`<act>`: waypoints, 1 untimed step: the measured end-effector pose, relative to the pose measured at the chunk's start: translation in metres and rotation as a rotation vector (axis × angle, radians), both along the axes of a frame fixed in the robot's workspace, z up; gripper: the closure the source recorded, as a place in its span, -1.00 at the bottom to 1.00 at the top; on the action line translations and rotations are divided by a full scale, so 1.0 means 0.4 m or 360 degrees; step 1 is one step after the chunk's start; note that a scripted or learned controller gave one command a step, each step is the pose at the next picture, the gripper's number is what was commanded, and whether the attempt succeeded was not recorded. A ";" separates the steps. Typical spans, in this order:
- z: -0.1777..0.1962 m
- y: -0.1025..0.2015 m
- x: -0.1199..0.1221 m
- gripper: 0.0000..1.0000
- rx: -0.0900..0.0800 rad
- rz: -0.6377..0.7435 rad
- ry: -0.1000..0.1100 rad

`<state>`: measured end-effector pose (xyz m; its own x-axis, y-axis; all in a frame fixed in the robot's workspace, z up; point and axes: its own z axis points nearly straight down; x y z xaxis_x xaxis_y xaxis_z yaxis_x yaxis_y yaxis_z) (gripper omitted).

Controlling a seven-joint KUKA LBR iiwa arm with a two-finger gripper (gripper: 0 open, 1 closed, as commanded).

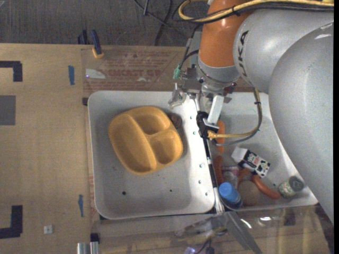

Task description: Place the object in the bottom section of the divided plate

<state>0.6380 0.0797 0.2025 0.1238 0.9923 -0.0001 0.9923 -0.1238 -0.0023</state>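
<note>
We see the yellow plastic divided plate (139,142) lying in the left shallow white bin (148,197), towards its upper half, with all three sections bare. A small dark brown rounded object (175,120) sits against the plate's upper right rim, outside the sections. The pincer (178,101) hangs just above that object, near the wall shared with the right white bin (242,111). We cannot tell how far it is open or whether it grips anything. The right bin holds a blue-capped bottle (229,193), a white and black carton (253,161) and a long orange piece (266,187). Both bins rest on the pale wooden surface (42,142).
</note>
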 end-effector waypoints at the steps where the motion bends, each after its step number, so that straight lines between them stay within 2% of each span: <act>1: -0.177 0.047 -0.059 -1.00 0.0012 0.0096 -0.0021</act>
<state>0.6146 0.0987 0.1318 0.0639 0.9979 0.0086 0.9979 -0.0640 0.0099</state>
